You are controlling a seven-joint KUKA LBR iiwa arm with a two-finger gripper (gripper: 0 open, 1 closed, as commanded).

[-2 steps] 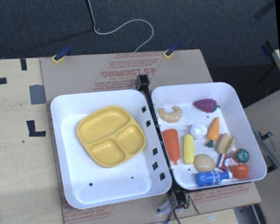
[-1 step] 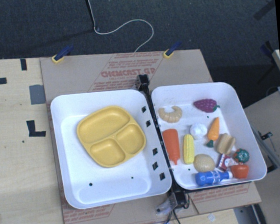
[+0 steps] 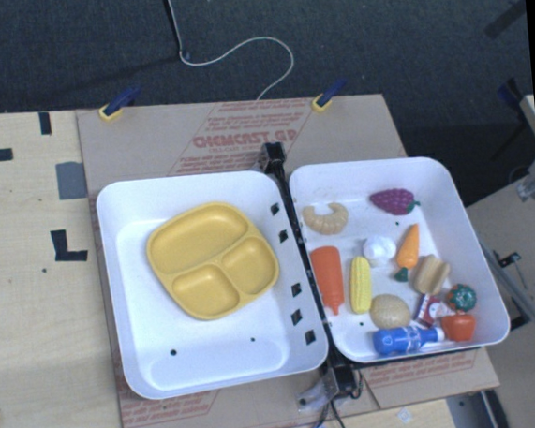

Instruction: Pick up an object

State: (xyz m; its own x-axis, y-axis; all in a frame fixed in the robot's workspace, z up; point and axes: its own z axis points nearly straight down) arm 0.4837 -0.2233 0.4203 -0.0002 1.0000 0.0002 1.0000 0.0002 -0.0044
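Bins (image 3: 127,269): smooth white plastic, slight gloss. Yellow tray (image 3: 213,259): matt plastic. Toy foods, e.g. corn (image 3: 360,284): shiny plastic. Underlay (image 3: 232,136): matt cardboard. Bench (image 3: 32,306): wood-look.

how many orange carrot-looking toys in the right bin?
2. The large carrot lies at the bin's left side, beside the corn cob. The small carrot lies tilted near the middle, below the grapes. The crowded lower-right pile could hide another.

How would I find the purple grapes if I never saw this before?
Look in the right bin, the one full of toy food. Go to its far side, near the upper right corner, to find the grapes. They are the only purple thing, bumpy, lying apart above the small carrot.
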